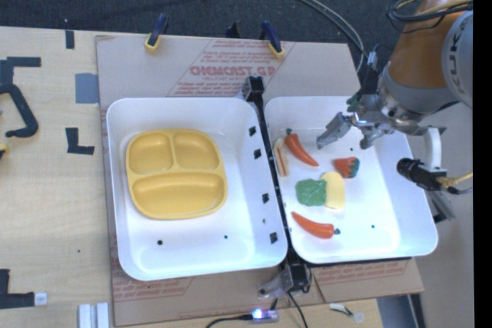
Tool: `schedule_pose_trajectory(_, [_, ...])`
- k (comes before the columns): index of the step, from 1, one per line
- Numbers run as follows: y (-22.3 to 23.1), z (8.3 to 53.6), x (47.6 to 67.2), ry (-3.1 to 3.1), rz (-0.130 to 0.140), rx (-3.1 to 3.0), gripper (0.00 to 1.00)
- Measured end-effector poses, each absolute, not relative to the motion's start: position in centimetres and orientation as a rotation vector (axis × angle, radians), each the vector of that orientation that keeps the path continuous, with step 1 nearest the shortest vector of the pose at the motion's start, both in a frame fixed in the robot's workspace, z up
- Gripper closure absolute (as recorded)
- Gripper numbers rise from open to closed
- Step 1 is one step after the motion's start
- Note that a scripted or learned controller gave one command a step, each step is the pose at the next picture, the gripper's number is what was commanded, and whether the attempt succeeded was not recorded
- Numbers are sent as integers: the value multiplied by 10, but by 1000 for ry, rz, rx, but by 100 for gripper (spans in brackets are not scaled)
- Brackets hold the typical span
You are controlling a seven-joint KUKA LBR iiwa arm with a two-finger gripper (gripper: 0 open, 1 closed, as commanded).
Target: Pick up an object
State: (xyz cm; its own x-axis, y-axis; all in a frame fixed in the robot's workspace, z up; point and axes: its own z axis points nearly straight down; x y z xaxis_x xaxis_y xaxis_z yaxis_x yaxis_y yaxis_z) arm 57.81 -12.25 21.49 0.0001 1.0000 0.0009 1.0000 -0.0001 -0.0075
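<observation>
My gripper (350, 137) hangs open over the back of the right bin (400, 226), its two fingers spread with nothing between them. Below it lie several toy foods. A red-orange pepper (300, 150) lies just left of the fingers. A small red strawberry-like piece (347, 166) sits right under them. A green leafy piece (310, 191) and a pale yellow piece (334, 190) touch each other in the bin's middle. Another red pepper (314, 225) lies toward the front. A thin tan stick (280, 159) rests by the left wall.
The left bin (138, 250) holds a yellow divided plate (176, 173). A black divider with clips (265, 165) runs between the bins. Blue-yellow clamps (156, 32) hold the cardboard at the back. A cable crosses the dark floor behind.
</observation>
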Motion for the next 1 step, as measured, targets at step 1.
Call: schedule_pose_trajectory(1, [-122,219,580,-2222,0,-2221,0])
